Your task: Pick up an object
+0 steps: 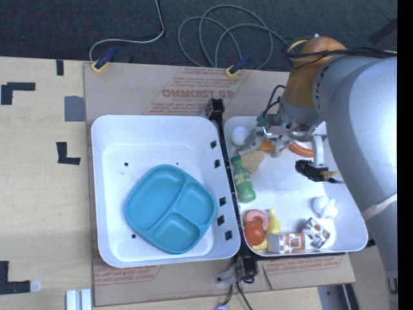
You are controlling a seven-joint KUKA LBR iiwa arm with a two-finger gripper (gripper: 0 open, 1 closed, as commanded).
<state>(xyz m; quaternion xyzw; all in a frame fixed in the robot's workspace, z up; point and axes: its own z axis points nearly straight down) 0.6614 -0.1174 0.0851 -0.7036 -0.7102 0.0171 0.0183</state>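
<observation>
The end effector [274,136] hangs low in the right bin [352,228], seemingly over the tan piece [253,161]; its grip I cannot tell, so nothing looks lifted yet.

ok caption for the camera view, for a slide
Arm's gripper low over the cluttered right bin; blue tray in the left bin.

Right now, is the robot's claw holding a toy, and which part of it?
I cannot tell. The gripper is low in the right bin, over the tan toy, but no toy shows between its tips.
</observation>
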